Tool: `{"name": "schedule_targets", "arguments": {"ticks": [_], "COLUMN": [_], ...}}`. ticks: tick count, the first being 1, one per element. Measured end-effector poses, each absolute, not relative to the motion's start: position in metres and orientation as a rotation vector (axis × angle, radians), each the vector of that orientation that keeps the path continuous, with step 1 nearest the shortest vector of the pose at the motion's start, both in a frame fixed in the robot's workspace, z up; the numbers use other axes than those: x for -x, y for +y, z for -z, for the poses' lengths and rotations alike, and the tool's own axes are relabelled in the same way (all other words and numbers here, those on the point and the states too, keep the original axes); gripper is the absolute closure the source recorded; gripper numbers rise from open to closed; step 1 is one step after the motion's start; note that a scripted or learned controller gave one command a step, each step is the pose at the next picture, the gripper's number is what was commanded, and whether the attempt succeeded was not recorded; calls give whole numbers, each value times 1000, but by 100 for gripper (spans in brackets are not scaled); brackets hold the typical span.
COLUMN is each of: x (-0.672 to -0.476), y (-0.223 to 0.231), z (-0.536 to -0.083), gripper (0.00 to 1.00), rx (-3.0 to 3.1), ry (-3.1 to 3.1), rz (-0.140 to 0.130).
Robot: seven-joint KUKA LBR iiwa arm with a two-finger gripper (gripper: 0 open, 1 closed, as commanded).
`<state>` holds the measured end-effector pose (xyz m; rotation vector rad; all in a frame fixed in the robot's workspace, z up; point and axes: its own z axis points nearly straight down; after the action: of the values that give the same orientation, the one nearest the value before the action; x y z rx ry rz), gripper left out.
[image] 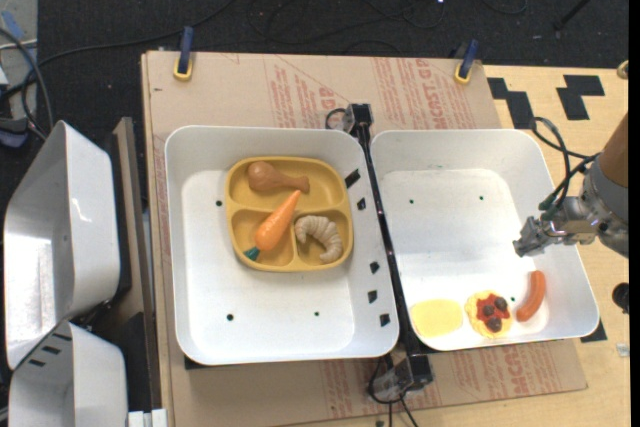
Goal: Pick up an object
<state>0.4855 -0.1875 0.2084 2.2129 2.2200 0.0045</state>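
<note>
Yellow tray (240,245) w/ carrot (277,222) sits in left bin (190,315), well apart. Sausage (532,295) just below my gripper (528,239). Can't tell its grip state.

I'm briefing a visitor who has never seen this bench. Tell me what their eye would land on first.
First, the yellow divided plate in the left bin, holding a toy drumstick, a carrot and a pale shrimp. Next, the row of small toys along the right bin's near edge: a yellow disc, a red-topped piece and a sausage. The gripper hangs just above the sausage.
</note>
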Motion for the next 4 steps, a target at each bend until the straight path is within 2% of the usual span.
{"name": "schedule_targets", "arguments": {"ticks": [1, 2, 4], "x": [-486, -494, -508], "y": [-187, -137, -34], "z": [-214, -206, -233], "gripper": [100, 100, 100], "rx": [-2217, -2214, -2212], "ry": [2223, 2232, 2230], "rz": [-1, -2, -3]}}
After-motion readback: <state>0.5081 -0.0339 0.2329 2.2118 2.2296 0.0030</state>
